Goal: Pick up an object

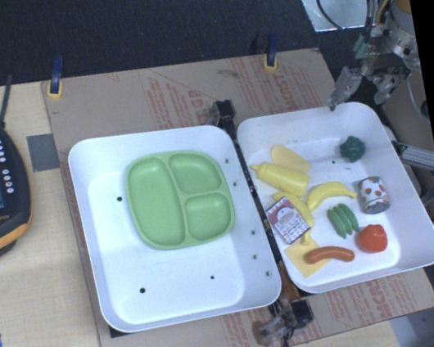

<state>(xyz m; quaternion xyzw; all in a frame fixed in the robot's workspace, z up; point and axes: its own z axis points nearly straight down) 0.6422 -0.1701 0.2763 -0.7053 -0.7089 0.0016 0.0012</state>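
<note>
Camera view: we find the gripper [349,89] poised above the far right corner of the right bin [425,255], clamping nothing; its fingers look spread, though they are small here. Candidates all lie in that bin: green broccoli piece [352,148] nearest the gripper, small can [373,194], banana [327,191], tomato [371,238], sausage [329,255]; the left bin [102,230] bears a green divided plate [179,198]. We judge the broccoli best; it stands apart from its neighbours; descend centred, straddling it before closing.
</note>
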